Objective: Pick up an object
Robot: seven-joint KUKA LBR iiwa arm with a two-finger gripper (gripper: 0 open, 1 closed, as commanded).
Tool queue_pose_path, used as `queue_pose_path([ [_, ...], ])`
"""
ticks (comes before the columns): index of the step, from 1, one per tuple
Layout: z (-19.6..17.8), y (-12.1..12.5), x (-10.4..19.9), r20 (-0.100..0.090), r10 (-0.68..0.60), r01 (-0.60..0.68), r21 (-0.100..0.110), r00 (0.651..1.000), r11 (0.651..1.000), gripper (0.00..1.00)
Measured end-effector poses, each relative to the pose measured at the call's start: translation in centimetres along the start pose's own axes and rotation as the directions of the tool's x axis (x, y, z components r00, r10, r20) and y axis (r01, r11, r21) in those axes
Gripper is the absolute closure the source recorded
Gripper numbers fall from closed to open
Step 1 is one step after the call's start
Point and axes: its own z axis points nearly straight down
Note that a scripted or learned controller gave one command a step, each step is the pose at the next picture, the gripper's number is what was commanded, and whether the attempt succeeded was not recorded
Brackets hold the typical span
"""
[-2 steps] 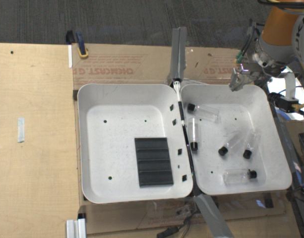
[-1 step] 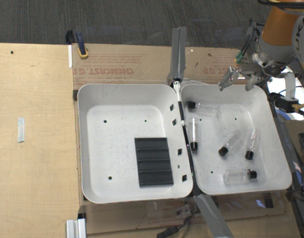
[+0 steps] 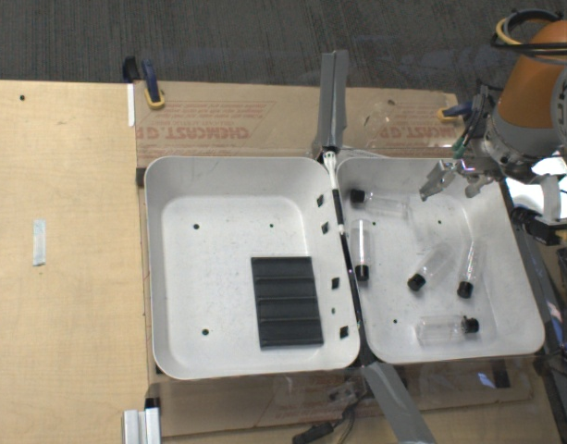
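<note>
My claw (image 3: pixel 454 176) hangs over the far edge of the right bin (image 3: pixel 533 340), near its far right corner; I cannot tell its state from here, and I see nothing in it. What I am after lies below: several clear tubes with black caps, scattered across the right bin's floor. One tube (image 3: pixel 359 248) lies along the left wall, another tube (image 3: pixel 467 268) toward the right wall, and a third tube (image 3: pixel 445 327) near the front edge. I judge them light, stiff, smooth and round, so prone to roll or squirt out. I would take one across the middle of its barrel. The black block (image 3: pixel 287 301) sits in the left bin (image 3: pixel 158 248).
</note>
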Motion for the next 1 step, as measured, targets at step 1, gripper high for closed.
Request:
queue_pose_path([
  [1, 6.05, -2.73, 0.75, -0.001, -0.076, 0.076, 0.000, 0.997, 0.997, 0.00],
])
